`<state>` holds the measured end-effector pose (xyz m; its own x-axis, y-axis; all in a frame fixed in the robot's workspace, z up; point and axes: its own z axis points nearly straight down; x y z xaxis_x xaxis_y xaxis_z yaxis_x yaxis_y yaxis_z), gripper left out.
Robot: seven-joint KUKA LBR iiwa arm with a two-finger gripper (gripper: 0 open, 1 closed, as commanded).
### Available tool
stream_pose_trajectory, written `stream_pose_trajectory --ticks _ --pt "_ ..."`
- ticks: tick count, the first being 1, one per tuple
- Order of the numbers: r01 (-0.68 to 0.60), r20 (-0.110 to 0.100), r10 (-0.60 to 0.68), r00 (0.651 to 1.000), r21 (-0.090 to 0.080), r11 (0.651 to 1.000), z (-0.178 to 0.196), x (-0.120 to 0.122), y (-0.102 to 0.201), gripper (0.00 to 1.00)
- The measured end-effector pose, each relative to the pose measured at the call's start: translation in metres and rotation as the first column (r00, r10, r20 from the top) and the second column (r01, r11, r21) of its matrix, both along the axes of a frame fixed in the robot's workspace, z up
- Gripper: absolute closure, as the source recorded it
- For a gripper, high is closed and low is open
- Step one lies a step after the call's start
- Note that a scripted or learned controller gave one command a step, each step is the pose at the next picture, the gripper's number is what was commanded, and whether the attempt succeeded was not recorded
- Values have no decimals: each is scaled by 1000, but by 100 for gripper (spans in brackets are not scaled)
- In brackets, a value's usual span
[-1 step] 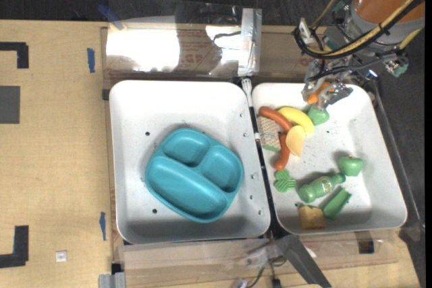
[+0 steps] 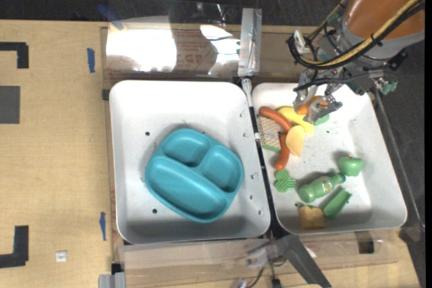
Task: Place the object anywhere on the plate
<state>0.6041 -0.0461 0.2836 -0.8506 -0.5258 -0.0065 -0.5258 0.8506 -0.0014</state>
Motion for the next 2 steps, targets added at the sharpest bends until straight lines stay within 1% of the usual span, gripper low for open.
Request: stream_pose_trajectory --ticks 1,2 --pt "-534 3 534 845 -5 845 9 -10 -21 100" --pt "-770 1 770 638 -7 638 62 -73 -23 100"
